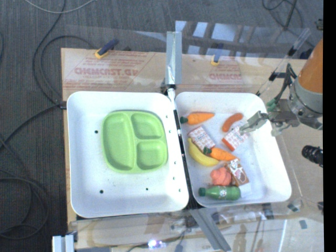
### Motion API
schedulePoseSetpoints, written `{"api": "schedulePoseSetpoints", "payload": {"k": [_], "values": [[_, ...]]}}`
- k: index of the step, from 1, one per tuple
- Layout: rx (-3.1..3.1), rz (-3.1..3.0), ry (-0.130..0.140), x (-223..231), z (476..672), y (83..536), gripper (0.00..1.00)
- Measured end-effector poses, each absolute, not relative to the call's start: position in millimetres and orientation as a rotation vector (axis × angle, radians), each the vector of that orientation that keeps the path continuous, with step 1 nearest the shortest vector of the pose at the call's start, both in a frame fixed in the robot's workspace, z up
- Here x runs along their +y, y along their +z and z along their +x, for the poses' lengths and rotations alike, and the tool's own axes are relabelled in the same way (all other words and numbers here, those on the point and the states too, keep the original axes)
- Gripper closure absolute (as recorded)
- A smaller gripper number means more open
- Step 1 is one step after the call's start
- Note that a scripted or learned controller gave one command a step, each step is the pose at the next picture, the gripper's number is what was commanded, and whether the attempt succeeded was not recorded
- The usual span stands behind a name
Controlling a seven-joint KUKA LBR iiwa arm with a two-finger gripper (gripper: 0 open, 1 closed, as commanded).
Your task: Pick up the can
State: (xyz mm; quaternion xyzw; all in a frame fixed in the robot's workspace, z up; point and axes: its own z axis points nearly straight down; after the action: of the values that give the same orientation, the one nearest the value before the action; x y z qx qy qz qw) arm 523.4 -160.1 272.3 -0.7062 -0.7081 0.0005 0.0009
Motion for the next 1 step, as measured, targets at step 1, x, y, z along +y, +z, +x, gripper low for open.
{"api": "schedulePoseSetpoints", "payload": {"k": [1], "values": [[-2.203, -2.234, 0.002, -134.1, 520.0, 125.6, 0.00]]}}
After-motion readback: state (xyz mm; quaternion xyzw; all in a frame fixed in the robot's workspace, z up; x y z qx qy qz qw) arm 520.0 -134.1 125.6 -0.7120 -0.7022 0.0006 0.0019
